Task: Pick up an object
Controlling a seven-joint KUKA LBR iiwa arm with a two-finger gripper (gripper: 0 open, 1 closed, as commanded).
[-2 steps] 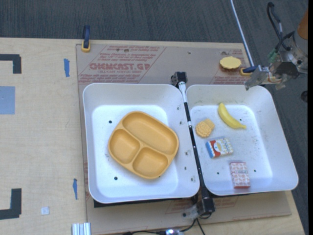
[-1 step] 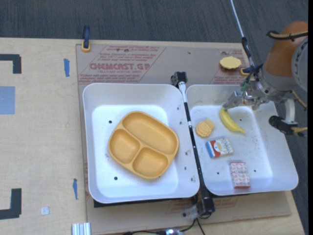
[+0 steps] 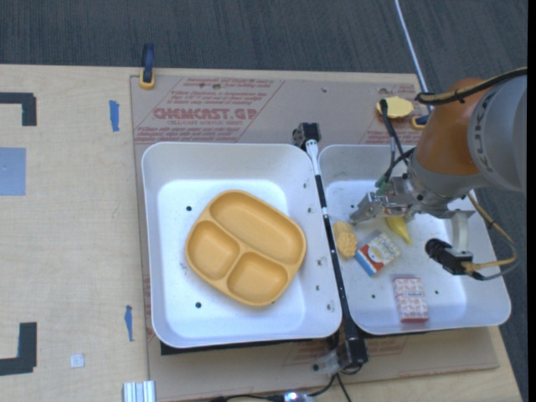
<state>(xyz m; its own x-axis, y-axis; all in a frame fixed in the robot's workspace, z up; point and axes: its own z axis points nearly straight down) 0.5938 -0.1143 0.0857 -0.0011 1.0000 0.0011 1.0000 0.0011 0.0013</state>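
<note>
While the tool (image 3: 381, 208) is lowered into the right bin (image 3: 494, 308), its grip impossible to tell, a yellow banana (image 3: 399, 228) just beside it is apparently being approached, so closing comes next.

Arm (image 3: 477, 141): running off the right edge, its upper links cut away. Gripper (image 3: 378, 208): fingertips lying too small and cluttered to read. Yellow object (image 3: 399, 228): lying partly hidden beneath the wrist, its shape unclear. Small packet (image 3: 378, 252): printing showing too small to read. Cable (image 3: 406, 28): leaving the frame at the top edge.
</note>
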